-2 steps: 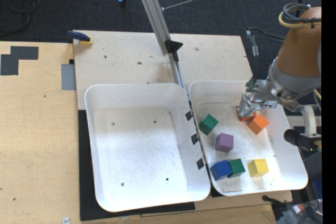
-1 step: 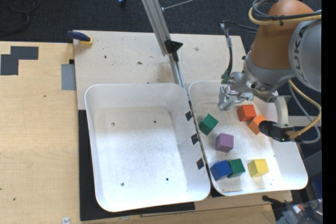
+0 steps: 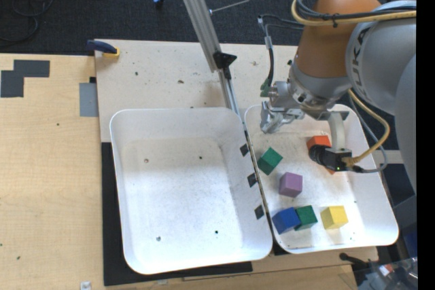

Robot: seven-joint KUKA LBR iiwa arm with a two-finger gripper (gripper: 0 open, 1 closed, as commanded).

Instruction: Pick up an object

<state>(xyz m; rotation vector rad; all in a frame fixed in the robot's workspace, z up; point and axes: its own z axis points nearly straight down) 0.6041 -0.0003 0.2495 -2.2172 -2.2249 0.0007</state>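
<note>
Blue cube [image 3: 285, 220] low in right bin [image 3: 380, 214], well below claw [image 3: 272, 120].

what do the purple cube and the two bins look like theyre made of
Purple cube: probably painted wood or solid plastic, with a matte finish; its faces are flat, evenly coloured and show no glare. Left bin and right bin: likely thin moulded plastic, smooth and slightly glossy, judging by the rounded corners and rolled rims. Dark specks mark the floor of the left one.

Orange block [image 3: 318, 143] half hidden behind the arm's [image 3: 353, 58] black fitting; arm cut off at right edge; gripper [image 3: 272, 120] fingers too blurred to read
</note>
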